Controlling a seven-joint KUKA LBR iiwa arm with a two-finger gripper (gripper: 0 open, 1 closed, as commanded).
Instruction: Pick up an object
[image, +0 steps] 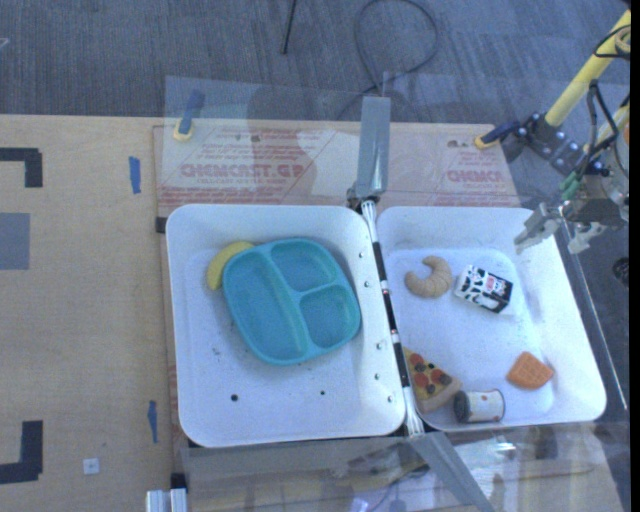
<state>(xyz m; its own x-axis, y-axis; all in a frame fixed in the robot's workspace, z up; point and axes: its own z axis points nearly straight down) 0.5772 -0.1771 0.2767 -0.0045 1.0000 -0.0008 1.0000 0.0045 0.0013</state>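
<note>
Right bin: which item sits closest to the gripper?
The black-and-white carton, up near the bin's top right by the gripper. The croissant lies further left; the other three sit along the bottom edge.

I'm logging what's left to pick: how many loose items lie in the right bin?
5: croissant upper left, black-and-white carton beside it, pizza slice at the lower left, small can on its side near the front wall, orange piece lower right. Nothing looks hidden.
</note>
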